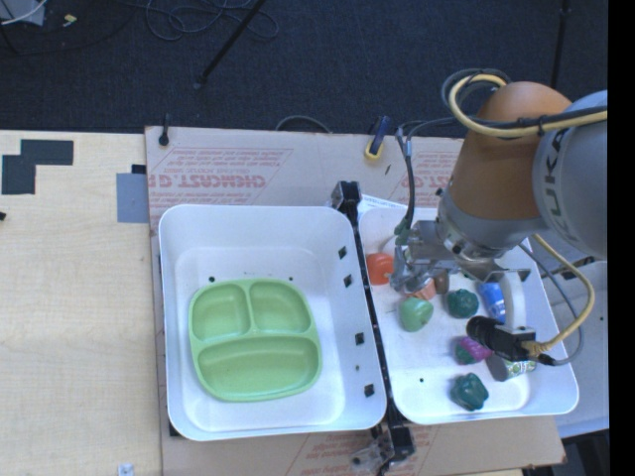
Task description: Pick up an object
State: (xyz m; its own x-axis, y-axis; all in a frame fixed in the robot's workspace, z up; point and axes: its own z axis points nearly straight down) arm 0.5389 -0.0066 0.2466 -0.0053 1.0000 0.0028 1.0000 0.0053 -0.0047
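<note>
Orange-banded arm [516, 147] hangs over the right bin [556, 400]; its claw [415, 271] sits above a light-green object [416, 313], spread unreadable.

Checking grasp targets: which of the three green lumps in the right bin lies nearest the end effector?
The light green lump, just below the end effector. It is paler than the dark green lump to its right and the one near the bin's front edge.

Left bin [198, 231]: just a green divided plate [255, 338] sitting in it.
Right bin [556, 395]: bunch of small stuff, an orange piece [380, 266], a light green lump [416, 313], two dark green ones [461, 302] [469, 392], something blue [492, 298], something purple [469, 349].
Gripper [417, 276]: down low in the right bin, next to the orange piece and above the light green lump.
</note>
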